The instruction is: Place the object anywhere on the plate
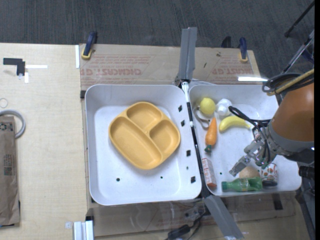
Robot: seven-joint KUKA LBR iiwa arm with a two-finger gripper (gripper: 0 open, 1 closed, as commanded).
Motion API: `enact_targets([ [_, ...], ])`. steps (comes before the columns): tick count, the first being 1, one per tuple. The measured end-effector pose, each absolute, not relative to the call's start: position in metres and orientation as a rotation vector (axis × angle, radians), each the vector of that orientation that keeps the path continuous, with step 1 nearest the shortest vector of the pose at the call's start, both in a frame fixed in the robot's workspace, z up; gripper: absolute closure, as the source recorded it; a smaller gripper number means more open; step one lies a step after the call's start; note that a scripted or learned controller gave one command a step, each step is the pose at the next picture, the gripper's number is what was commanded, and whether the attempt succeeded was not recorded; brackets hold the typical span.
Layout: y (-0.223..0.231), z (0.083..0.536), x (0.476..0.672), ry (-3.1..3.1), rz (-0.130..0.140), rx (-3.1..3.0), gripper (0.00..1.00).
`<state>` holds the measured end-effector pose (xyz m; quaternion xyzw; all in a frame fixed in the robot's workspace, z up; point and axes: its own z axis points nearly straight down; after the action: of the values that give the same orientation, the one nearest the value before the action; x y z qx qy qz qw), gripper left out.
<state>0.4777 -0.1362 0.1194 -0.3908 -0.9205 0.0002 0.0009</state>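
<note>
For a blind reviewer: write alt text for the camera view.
The gripper hangs low in the right bin over a green bottle, near a banana, carrot and lemon. The left bin holds a yellow divided plate.

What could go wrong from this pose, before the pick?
1. The gripper hangs low in the right bin over a tan object that sits close to the green bottle; a descent could knock the bottle or catch the wrong item.
2. The divider stands between the bins, so a low carry to the yellow plate might clip it.
</note>
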Motion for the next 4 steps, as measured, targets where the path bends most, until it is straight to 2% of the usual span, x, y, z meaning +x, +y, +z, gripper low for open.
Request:
enact_targets([
  [1, -0.137, 0.127, 0.478, -2.885, 0.0, -1.234, 1.0],
  [2, -0.085, 0.189, 0.478, -2.714, 0.003, -1.578, 1.0],
  [3, -0.11, 0.103, 0.501, -2.615, 0.005, -1.73, 1.0],
  [4, -0.111, 0.11, 0.501, -2.611, 0.008, -1.731, 1.0],
])
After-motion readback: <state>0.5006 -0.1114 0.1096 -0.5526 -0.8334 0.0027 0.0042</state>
